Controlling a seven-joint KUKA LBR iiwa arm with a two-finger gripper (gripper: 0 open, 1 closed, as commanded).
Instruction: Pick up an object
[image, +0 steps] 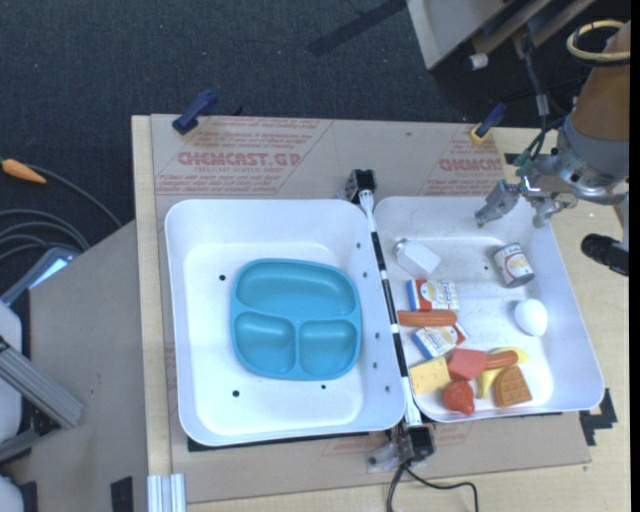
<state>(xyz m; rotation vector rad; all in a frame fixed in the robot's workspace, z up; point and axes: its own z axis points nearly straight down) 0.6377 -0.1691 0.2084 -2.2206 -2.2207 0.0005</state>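
I see the end effector above the right bin's far rim, fingers spread wide, holding nothing. Toy food lies in that bin — the small can nearest, white egg beyond it.

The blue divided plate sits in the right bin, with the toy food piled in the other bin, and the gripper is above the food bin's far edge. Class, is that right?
Not quite. The camera view shows the blue divided plate in the left bin, not the right. The toy food lies in the right bin, and the gripper is above that bin's far edge.
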